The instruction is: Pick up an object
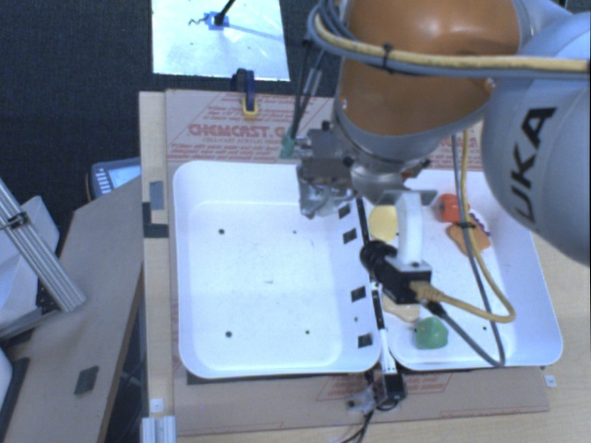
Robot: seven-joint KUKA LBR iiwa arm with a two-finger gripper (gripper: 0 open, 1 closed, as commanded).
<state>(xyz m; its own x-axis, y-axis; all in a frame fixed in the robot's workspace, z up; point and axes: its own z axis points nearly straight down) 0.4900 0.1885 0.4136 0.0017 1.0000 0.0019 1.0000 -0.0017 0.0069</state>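
Arm (545, 100): lt grey shell, black "UKA" lettering on the side. Above the wrist a big rounded orange band (416, 26), glossy. Yellow + dk grey cables (369, 52) run across it. Claw (316, 206): boxy bare-metal assy, silver-grey.

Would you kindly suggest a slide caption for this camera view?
KUKA end effector hovers above the left shallow white bin; a green rounded lump lies in the right white bin.

I counted two white bins, the left bin (259, 340) and the right bin (524, 303). To the right of the left bin I could tell apart four small things: one green lump (430, 332), one yellow piece (382, 220), one orange piece (449, 207) and one amber piece (459, 236).
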